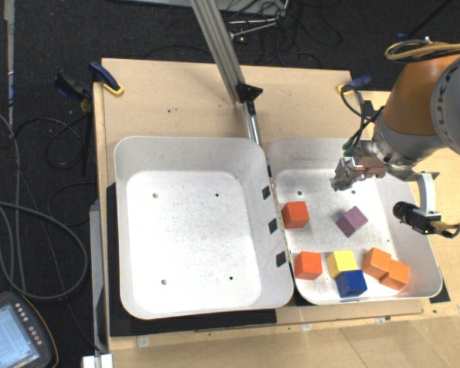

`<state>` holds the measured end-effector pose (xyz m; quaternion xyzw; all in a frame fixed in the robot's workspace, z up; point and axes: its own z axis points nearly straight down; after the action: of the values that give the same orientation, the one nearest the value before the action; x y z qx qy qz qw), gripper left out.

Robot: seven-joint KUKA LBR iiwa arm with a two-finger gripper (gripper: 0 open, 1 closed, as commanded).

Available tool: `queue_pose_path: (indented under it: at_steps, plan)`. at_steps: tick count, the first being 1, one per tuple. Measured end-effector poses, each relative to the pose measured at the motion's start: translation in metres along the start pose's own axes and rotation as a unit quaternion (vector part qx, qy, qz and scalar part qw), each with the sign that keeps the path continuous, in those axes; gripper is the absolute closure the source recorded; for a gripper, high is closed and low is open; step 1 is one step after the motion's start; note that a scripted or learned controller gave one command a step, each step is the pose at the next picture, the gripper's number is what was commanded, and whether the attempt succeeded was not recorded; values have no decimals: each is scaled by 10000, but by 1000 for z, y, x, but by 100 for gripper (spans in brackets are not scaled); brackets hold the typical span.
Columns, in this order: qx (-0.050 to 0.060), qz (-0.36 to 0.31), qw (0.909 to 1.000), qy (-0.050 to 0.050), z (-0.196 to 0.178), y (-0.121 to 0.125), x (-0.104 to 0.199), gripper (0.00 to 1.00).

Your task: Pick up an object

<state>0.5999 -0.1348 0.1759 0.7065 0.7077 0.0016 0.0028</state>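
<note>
Camera view: gripper (343, 176) poised over right bin (422, 240), upper part, nothing visibly between its tips; grip state impossible to tell. Approach step, probably; needs descent onto purple block (353, 221).

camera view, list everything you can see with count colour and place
bins: 2, white, side by side on the bench
orange blocks: 4, right bin; one near its left wall, one at front left, two touching at front right
yellow block: 1, right bin, front middle
blue block: 1, right bin, just in front of the yellow block
purple block: 1, right bin, centre
clamps: 2, blue and yellow, bench's back corners
pole: 1, grey, slanting down to the bins' back edge
arm: 1, grey with orange band, from the right
gripper: 1, above the right bin's back part
</note>
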Motion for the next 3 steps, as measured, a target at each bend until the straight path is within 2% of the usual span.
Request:
queue_pose_path:
  at_steps: [2,3]
  plan:
    - [-9,-4,10000,-7,-112,9,-19,100]
    - [32,-32,10000,13,-107,7,38,100]
